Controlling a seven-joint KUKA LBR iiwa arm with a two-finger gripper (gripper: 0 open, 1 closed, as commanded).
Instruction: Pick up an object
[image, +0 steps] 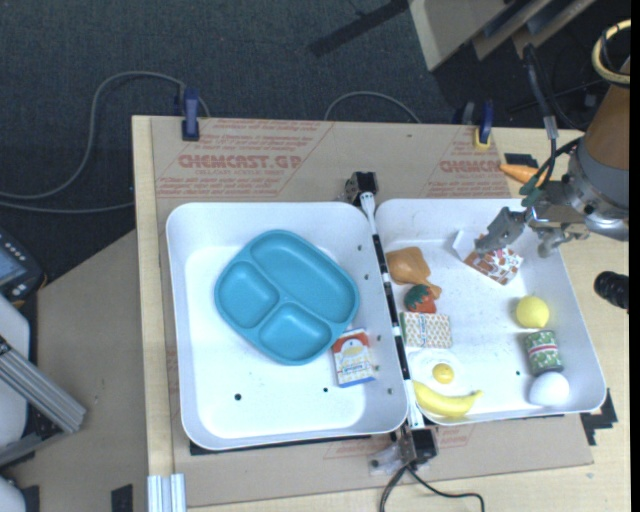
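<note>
Hovering over the upper part of the right bin (585, 330), the gripper (497, 240) points down and to the left; whether its fingers are parted or closed cannot be told at this slant. Directly below the tips lies a red-and-white packet (497, 264), touching or very nearly touching them, but nothing is seen between the fingers, so no grasp is confirmed. Behind the gripper, the grey wrist (580, 205) and orange band (612, 130) enter from the right edge.

Other candidates lie in the same bin. A brown piece (408, 264) and a red-and-green item (421, 297) lie near the divider. A patterned packet (426, 328) lies just below them. A fried egg (440, 372) and a banana (445, 400) sit at the lower edge. A lemon (532, 311), a green can (543, 351) and a white ball (548, 388) line the right side.

The left bin (190, 300) holds a blue tray (285, 295) and a small carton (354, 358).

Progress, as judged: approach appears complete and the arm is at the grasp stage over the red-and-white packet. Closing on it, lifting it and showing it clear of the bin floor all remain to be done.
</note>
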